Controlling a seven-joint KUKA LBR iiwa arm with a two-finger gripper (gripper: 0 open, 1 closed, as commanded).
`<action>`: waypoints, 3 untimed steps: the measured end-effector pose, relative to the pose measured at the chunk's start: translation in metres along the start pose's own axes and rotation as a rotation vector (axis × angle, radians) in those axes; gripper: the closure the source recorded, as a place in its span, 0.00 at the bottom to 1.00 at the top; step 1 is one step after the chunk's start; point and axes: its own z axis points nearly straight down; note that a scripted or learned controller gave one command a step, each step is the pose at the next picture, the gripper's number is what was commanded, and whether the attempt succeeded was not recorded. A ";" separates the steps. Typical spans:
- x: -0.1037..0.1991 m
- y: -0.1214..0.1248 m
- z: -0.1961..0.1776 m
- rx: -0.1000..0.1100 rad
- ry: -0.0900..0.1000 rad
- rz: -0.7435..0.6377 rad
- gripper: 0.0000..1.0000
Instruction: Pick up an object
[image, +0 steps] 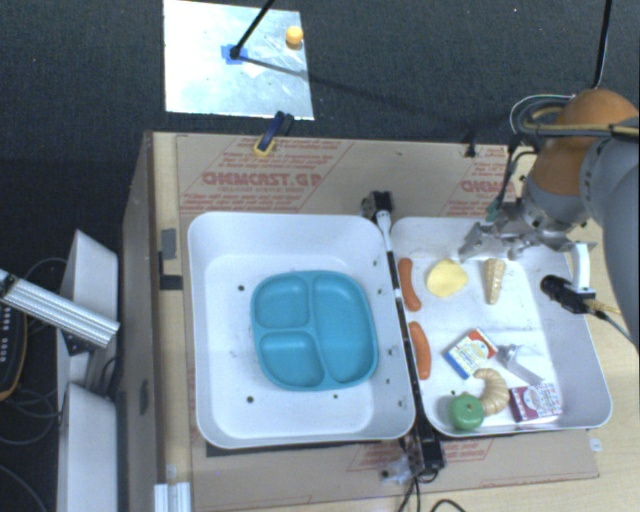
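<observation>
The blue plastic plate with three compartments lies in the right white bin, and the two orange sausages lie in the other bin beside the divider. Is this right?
Not quite. The camera view shows the blue plastic plate with three compartments in the left white bin, not the right one. The two orange sausages lie in the other bin, the right white bin, beside the divider, as you said.

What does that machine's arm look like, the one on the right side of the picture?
The arm is smooth, rounded grey metal with an orange band near its wrist. Thin cables loop beside the band. At its end sits a small silvery hand of angular metal parts, above the right bin.
</observation>
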 end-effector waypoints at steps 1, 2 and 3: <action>0.016 -0.022 0.009 -0.002 0.000 0.006 0.00; 0.016 -0.021 -0.003 -0.007 -0.002 0.004 1.00; 0.016 -0.021 -0.003 -0.007 -0.002 0.004 0.00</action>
